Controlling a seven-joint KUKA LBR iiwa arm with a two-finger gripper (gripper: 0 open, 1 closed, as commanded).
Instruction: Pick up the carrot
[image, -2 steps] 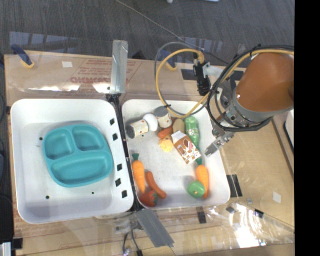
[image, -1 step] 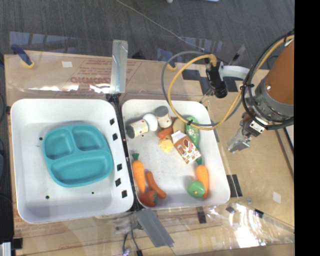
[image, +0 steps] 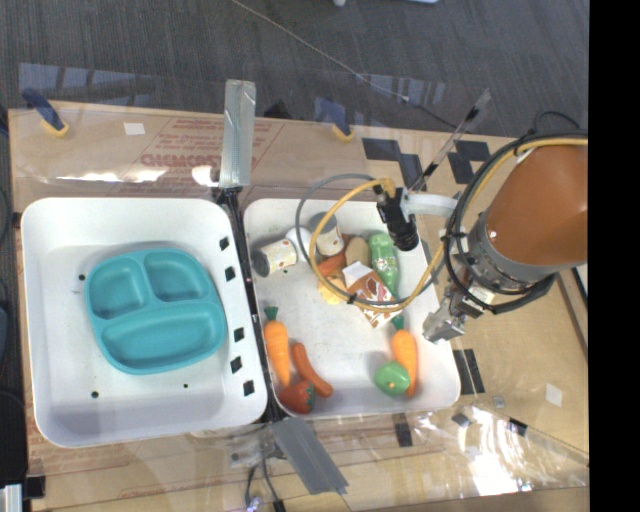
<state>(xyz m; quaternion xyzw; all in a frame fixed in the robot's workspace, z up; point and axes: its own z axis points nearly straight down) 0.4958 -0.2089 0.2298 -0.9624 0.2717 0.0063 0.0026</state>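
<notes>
Jaws beside right bin (carrot inside)

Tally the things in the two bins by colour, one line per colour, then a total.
Teal: 1, the divided plate in the left bin.
Orange: 2, carrots in the right bin.
Green: 2, a bottle and a rounded piece.
Red: 2, a sausage and a pepper.
Other, in a cluttered pile: at least 3.
Total: about 10.

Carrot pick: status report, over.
Two-finger gripper over right bin's right rim, nothing seen held. Nearest orange carrot beside green round vegetable. Second orange carrot by left wall, touching red pepper.
</notes>
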